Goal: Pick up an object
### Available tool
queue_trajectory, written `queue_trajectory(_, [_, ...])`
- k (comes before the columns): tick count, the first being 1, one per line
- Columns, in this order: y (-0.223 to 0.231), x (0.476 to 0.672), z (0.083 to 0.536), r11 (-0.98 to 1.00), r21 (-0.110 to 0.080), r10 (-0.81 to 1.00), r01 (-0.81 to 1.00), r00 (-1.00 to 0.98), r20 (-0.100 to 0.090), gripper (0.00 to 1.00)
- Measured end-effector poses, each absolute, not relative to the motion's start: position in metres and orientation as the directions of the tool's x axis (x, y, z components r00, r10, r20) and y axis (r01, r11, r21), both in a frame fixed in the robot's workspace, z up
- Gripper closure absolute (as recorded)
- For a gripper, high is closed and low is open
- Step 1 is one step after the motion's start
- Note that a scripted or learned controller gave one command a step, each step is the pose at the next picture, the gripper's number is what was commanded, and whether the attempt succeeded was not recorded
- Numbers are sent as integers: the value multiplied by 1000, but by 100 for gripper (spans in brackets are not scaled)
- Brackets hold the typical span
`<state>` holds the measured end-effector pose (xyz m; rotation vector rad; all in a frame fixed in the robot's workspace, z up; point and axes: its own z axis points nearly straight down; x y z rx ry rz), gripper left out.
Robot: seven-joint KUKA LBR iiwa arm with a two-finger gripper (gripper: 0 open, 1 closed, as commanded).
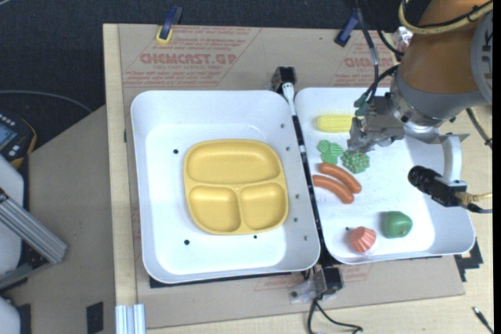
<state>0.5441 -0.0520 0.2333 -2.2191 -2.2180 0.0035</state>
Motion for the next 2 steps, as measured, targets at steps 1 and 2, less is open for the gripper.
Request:
queue_trajectory(1, [-55, 536, 215, -1, -4, 1000, 1000, 1, 1, 100])
queue_trajectory(2, [-63, 537, 223, -1, 3, 1000, 1000, 1, -1, 100])
